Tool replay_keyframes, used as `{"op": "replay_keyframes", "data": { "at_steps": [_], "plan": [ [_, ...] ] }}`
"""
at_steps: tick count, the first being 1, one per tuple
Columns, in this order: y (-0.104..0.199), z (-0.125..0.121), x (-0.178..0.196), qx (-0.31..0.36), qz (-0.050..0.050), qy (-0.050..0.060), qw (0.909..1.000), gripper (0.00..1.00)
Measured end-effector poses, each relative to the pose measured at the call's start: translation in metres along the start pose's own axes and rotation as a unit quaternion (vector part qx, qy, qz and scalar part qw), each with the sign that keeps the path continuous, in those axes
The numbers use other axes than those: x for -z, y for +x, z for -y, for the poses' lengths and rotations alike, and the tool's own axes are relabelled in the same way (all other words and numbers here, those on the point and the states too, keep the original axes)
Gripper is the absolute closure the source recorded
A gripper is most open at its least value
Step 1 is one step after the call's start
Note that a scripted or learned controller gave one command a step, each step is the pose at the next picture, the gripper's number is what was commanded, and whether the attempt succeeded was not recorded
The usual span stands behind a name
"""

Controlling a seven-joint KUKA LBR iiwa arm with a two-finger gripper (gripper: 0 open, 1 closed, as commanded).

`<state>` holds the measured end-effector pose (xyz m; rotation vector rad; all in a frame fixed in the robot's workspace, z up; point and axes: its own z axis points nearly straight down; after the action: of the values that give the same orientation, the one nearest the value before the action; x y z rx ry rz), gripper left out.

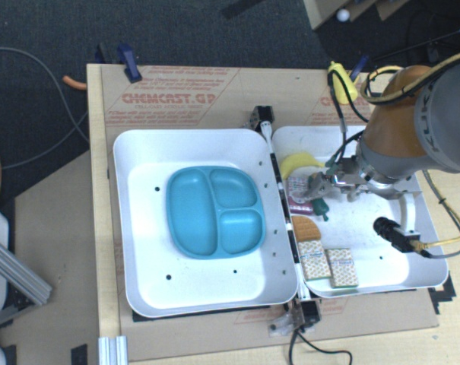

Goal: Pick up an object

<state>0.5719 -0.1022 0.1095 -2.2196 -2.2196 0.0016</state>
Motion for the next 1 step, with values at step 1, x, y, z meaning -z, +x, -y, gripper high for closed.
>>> {"op": "replay_keyframes", "data": {
  "at_steps": [1],
  "plan": [
    [0.0038,-0.0034,-0.0214,0.000,-0.001,-0.002,1.0000,0.00]
  ]
}}
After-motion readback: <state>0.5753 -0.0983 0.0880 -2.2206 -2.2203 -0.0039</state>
